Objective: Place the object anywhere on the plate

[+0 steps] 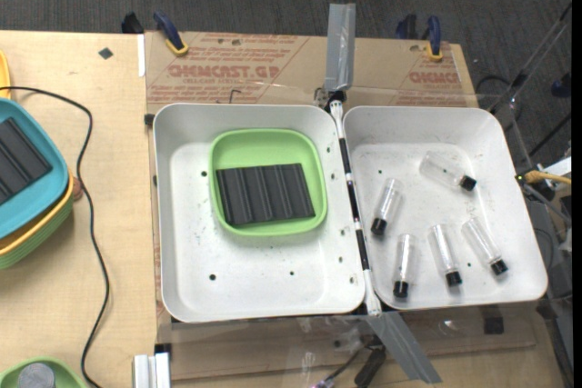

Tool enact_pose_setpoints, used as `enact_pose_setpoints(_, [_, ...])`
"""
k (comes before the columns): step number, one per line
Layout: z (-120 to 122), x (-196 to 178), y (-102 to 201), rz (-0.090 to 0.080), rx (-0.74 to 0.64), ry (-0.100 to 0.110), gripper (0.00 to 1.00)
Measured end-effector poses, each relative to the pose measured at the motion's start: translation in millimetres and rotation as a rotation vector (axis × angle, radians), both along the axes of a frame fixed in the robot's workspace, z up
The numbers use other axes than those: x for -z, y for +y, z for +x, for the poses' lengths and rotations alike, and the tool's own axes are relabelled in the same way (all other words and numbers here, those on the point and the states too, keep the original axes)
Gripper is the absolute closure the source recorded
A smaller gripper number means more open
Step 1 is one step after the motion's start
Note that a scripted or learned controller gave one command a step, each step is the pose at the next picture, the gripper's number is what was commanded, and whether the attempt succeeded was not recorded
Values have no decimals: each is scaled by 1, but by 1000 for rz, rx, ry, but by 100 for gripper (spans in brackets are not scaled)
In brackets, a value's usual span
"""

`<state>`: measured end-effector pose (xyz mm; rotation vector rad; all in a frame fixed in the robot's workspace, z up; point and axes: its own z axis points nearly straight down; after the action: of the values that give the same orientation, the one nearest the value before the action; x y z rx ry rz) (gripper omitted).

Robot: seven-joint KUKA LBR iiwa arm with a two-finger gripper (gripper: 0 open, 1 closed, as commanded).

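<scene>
On the counter sit two white bins side by side. The left bin holds a green plate with a dark ribbed insert. The right bin holds five clear tubes with black caps: one far right, one near the divider, and three nearer, all well apart from the plate.

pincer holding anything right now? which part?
Cannot be told. All five vials lie loose in the right bin; the green plate carries a dark ribbed pad.
</scene>
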<state>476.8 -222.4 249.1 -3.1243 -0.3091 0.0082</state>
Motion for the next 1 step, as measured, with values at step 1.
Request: enact_pose_setpoints(1, [0,-4,0,0,-2,0,0])
